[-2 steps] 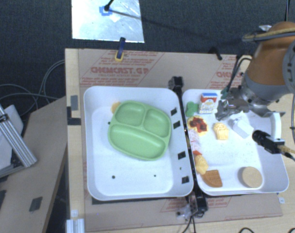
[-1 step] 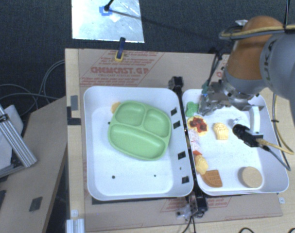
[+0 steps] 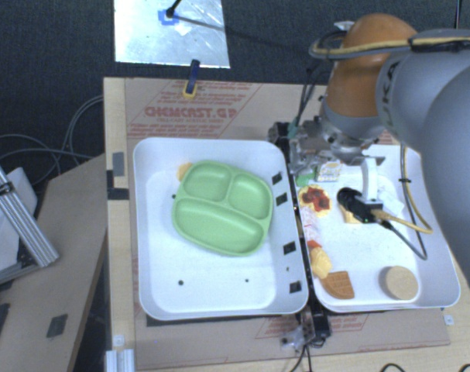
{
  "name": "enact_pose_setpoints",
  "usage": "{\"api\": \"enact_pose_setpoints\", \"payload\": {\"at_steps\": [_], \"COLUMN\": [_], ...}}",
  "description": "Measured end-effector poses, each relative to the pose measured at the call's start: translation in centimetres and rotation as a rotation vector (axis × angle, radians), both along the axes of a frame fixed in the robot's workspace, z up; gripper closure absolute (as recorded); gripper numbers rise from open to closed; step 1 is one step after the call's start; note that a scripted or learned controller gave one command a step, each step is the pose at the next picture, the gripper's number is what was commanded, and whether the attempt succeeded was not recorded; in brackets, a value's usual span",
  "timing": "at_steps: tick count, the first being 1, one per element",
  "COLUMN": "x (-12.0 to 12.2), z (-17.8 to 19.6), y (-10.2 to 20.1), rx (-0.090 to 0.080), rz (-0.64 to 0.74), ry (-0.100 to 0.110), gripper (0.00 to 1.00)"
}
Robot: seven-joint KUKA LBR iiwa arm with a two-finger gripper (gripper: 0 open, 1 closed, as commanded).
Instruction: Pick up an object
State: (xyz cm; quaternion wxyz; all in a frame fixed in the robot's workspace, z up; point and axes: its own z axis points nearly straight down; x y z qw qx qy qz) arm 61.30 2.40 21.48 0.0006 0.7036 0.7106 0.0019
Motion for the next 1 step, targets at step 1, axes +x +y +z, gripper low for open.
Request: {"api": "enact_pose_setpoints", "payload": {"at_steps": [1], "x": [3.78], "z": [1.18], "y": [4.99], "rx": [0.001], "rz": [0.0], "ry": [-0.002], "gripper": [1.0]}}
